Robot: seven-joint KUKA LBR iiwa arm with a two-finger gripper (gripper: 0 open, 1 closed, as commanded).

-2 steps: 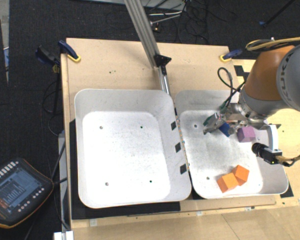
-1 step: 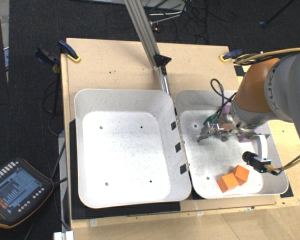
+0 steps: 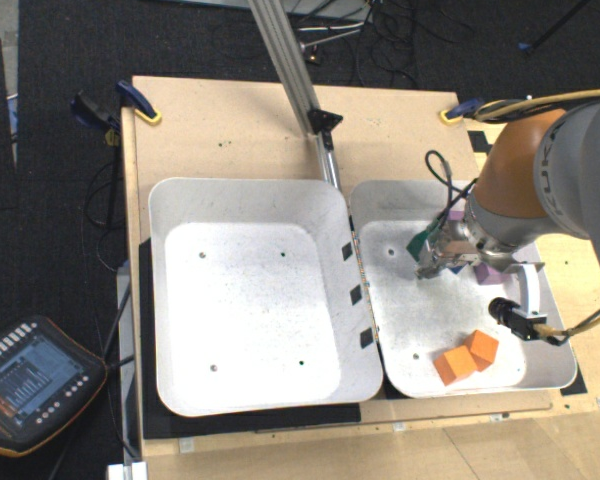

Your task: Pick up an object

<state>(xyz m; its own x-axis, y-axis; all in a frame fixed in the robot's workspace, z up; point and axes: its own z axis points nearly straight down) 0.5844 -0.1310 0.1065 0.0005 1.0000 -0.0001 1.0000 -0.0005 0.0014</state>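
Observation:
My gripper [image 3: 433, 265] hangs low over the middle of the right bin [image 3: 400, 363], reaching in from the right. A small dark green object [image 3: 419, 241] lies right against its left side; whether it sits between the fingers is hidden by the wrist. A purple object [image 3: 489, 272] peeks out from under the wrist on the right. Two orange blocks [image 3: 455, 365] [image 3: 483, 348] rest touching each other near the bin's front right corner, apart from the gripper.
The left bin [image 3: 180, 218] stands beside the right one, joined by black clips along the shared wall. A grey metal bar [image 3: 285, 53] slants down from the back to the bins' far edge. Blue-yellow clamps [image 3: 135, 98] hold the board's back corners.

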